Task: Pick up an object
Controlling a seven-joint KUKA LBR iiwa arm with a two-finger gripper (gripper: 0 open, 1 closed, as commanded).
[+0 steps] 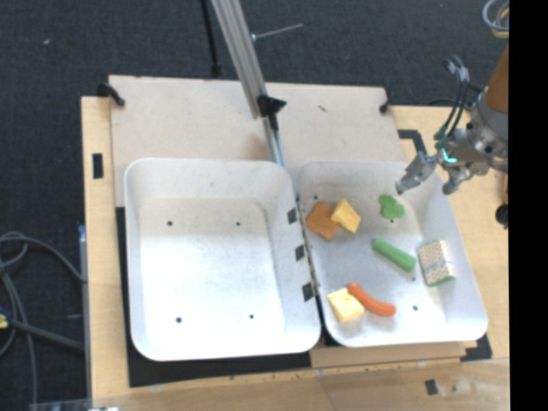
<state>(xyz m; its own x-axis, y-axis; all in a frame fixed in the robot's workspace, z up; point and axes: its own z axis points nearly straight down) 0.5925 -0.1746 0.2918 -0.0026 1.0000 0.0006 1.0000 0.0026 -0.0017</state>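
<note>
Approach step judged in hand: the pincer (432, 174) is seen spread and unladen above the right bin (458, 315). Descent onto the green piece (391, 206) is called for.

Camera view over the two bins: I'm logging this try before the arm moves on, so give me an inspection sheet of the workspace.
Surface: wooden bench bearing a left bin and a right bin, side by side.
Job's things: all in the right bin: brown block touching a yellow block; small green piece; green cylinder; speckled block; second yellow block beside an orange carrot-like piece.
Clutter: nothing seen.
Grippers: gripper above the right bin's far right corner, holding nothing.
Cables: wires along the wrist; black cables on the floor at left.
Surroundings: dark carpet; slanted metal post behind the bins.
</note>
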